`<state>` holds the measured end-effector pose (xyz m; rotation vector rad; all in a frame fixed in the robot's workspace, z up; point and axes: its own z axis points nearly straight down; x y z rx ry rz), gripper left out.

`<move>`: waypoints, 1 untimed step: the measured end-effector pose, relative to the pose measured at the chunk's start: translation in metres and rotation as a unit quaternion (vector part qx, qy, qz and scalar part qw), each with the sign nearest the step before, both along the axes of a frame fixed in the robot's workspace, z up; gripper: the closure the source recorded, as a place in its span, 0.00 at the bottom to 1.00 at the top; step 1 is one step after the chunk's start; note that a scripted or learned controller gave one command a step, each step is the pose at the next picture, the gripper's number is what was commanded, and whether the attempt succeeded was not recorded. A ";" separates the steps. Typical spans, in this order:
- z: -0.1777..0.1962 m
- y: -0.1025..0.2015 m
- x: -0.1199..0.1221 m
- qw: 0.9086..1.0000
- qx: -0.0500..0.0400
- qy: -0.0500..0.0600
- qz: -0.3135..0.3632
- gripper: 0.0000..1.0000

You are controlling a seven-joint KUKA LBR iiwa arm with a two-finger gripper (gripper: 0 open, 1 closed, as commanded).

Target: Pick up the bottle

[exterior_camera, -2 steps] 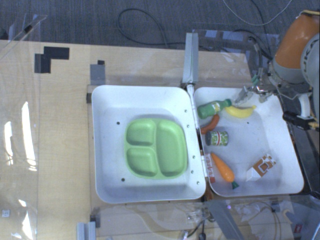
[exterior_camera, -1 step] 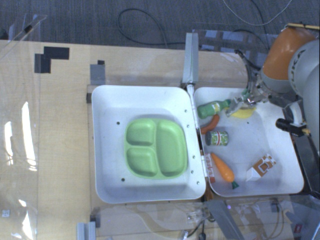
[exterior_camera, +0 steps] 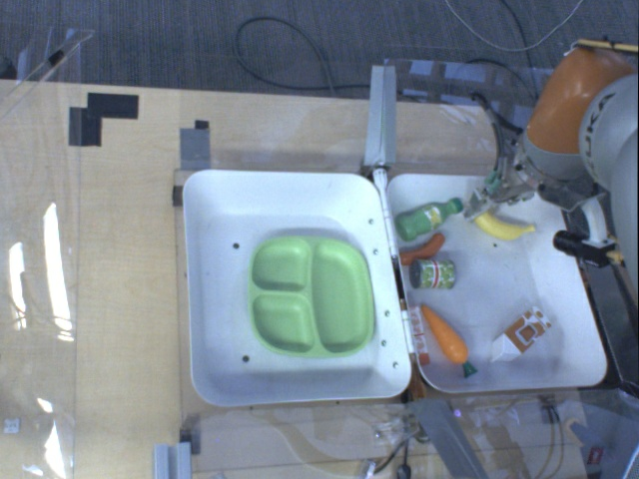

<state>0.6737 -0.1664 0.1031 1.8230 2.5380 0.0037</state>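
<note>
The green bottle (exterior_camera: pixel 427 218) lies on its side in the upper left of the right bin (exterior_camera: pixel 559 307), its cap pointing right. My gripper (exterior_camera: pixel 493 194) hangs over the bin's upper middle. It is just right of the bottle's cap and above the yellow banana (exterior_camera: pixel 504 228). The gripper is small and partly blurred in the camera view. Nothing is seen held in it.
Below the bottle lie a red sausage (exterior_camera: pixel 421 247), a green-labelled can (exterior_camera: pixel 433 273), an orange carrot (exterior_camera: pixel 446 335) and a small brown-and-white carton (exterior_camera: pixel 522 333). The left bin (exterior_camera: pixel 215 218) holds a green divided plate (exterior_camera: pixel 310 293). A metal divider (exterior_camera: pixel 379 118) stands between the bins.
</note>
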 end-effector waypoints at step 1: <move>0.066 0.025 -0.020 1.000 0.003 0.003 0.028 1.00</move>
